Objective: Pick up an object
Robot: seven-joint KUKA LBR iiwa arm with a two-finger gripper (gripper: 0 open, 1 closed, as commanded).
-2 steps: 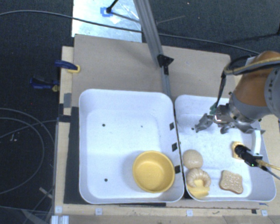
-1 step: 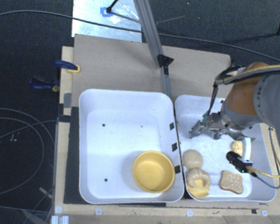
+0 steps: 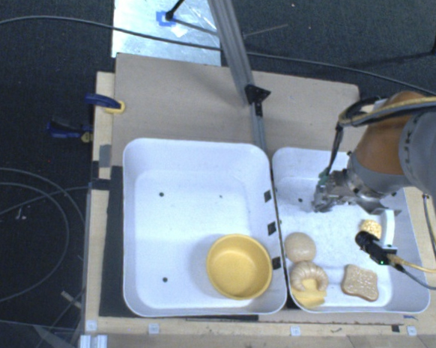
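My gripper [image 3: 323, 202] hangs low over the back left part of the right bin [image 3: 294, 164], with the grey arm and its orange band behind it to the right. A pale round bun [image 3: 300, 246] lies in front of the gripper, apart from it. Closer to the front wall sit a croissant [image 3: 309, 273] and a yellow piece [image 3: 310, 295] touching it. A tan slice of toast [image 3: 360, 282] lies at the front right. A small yellowish item [image 3: 371, 228] rests beside the black fitting on the arm's cable.
The left bin [image 3: 148, 160] holds a yellow bowl [image 3: 238, 265] near its front right corner. A grey pole [image 3: 239, 55] slants over the bench at the back. A yellow cable [image 3: 421, 266] loops over the right bin's right side. Clamps [image 3: 103, 104] grip the bench's left edge.
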